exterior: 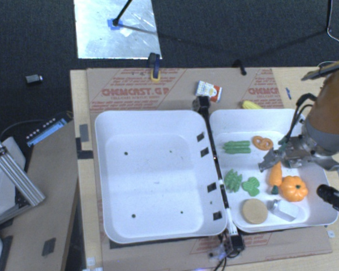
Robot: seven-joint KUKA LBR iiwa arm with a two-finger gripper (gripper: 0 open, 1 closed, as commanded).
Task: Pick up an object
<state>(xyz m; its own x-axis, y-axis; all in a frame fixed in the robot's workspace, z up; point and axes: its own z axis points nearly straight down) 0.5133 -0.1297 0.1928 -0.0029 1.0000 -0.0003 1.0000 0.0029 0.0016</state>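
Two shallow white bins are seen from above on a desk [87,182] covered with printed cardboard. The left bin [154,172] holds nothing that can be made out. All the objects lie in the right bin [270,114].

Nearest in that bin, a round tan disc [254,211] is set beside a silvery grey piece [281,210]. Just beyond, an orange toy pumpkin [293,189] is touched by an orange carrot [274,175]. To their left, two green leafy pieces [241,182] are grouped together. Farther back lie a green bean pod [236,147] and a small pretzel [262,142]. A yellow item [250,105] rests on the far rim.

The gripper [278,157] is placed over the carrot, reaching in from the right. Whether the jaws are apart or together cannot be told, and nothing is seen between them.

For a clean pick, one object should probably be singled out. The carrot lies closest, but the pumpkin touching it could be nudged, so the jaws would best be lowered squarely astride the carrot's narrow width.
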